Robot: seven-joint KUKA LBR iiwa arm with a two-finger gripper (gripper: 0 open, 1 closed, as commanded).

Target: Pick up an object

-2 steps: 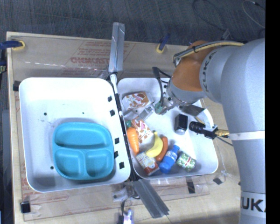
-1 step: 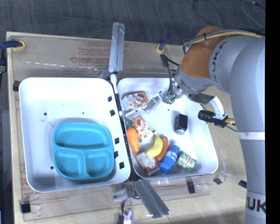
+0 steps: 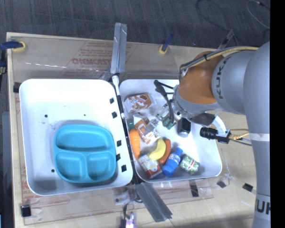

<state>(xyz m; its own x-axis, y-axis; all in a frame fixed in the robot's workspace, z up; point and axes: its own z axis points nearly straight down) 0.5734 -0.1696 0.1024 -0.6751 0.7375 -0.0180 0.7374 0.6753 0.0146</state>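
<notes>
The right bin holds a heap of small items: an orange carrot, a yellow banana, a blue bottle, a green can, a red-brown sausage, and several printed packets. My gripper reaches down into the middle of this bin, just right of the packets and above the banana. The grey arm and its orange band cover the bin's upper right part. Nothing visible sits between the fingers.
The left bin contains a blue compartment tray toward its front. A divider ridge runs between the two bins. Clamps sit along the bench's left and back edges.
</notes>
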